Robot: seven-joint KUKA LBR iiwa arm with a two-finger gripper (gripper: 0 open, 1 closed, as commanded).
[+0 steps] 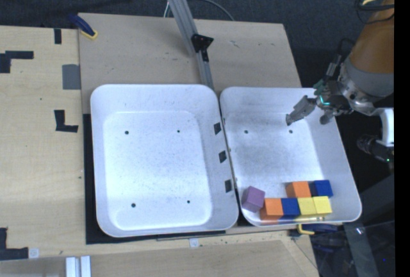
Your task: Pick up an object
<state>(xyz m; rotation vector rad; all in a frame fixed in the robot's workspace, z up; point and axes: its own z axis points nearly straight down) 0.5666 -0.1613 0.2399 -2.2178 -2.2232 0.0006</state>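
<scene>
Camera view, setting: a wooden bench bears two shallow white bins side by side, the left bin [102,141] bare of blocks, the right bin [269,154] holding a cluster of small blocks.
Arm: the grey arm with its orange band [377,25] reaches in from 3 o'clock.
Gripper: the gripper [311,109] hangs over the right bin's rim at about 1 o'clock of that bin; one dark finger [298,112] points toward 9 o'clock, and whether the pincer is spread or pressed together cannot be told at this slant. Nothing shows between its tips.
Task's things: the blocks sit packed at 5 o'clock of the right bin, against its near wall, well apart from the gripper.
Purple block [254,197]: stands at the cluster's 9 o'clock end, slightly turned, just beside the orange block [273,206].
Row: a blue block [290,206] and yellow blocks [314,206] run on toward 3 o'clock, touching; another orange and another blue block lie behind them.
Handling, as judged: the blocks look light, stiff and matt, likely foam or wood, not fragile and little prone to slip.
Where to take hold: the purple block seems the best pick, with free faces on its 9 and 12 o'clock sides; pinch across two opposite flat faces. The packed row leaves little room for a finger.
</scene>
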